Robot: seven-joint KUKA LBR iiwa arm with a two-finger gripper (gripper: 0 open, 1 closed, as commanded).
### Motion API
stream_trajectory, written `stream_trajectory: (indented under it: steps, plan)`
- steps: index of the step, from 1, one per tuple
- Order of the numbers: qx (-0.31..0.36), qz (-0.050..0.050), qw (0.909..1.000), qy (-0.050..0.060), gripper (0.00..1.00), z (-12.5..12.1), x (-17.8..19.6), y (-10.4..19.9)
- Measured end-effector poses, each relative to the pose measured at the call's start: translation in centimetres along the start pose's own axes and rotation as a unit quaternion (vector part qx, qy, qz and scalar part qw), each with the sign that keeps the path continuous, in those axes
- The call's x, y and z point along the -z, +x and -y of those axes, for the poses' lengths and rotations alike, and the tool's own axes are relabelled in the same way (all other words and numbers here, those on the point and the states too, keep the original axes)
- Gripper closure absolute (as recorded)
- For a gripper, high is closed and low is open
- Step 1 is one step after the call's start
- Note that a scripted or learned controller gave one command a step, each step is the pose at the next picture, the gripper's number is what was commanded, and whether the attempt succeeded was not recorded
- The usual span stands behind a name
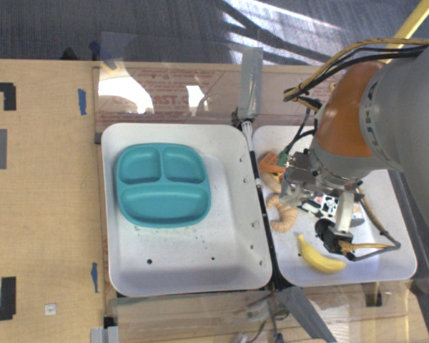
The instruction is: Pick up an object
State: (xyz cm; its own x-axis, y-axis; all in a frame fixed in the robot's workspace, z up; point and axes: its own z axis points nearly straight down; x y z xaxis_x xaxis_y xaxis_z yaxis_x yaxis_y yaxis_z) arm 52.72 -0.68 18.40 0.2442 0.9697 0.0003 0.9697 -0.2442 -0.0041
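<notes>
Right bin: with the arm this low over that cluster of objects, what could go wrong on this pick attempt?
1. The gripper sits among crowded items: the shrimp-like toy and orange object lie close together, so it may nudge one instead of grasping.
2. The banana lies near the right bin's front edge and beside loose cables, which could snag it.
</notes>
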Motion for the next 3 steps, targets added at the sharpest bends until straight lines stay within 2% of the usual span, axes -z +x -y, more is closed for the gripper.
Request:
stream_trajectory:
  steps: [1, 2, 3]
  plan:
    - [-0.228, 0.0, 0.9737, 0.0, 1.0, 3.3, -0.1, 6.5]
    - [-0.327, 0.002, 0.945, 0.003, 1.0, 8.7, -7.7, 13.6]
    - [-0.422, -0.002, 0.9067, -0.001, 1.0, 9.2, 0.6, 18.1]
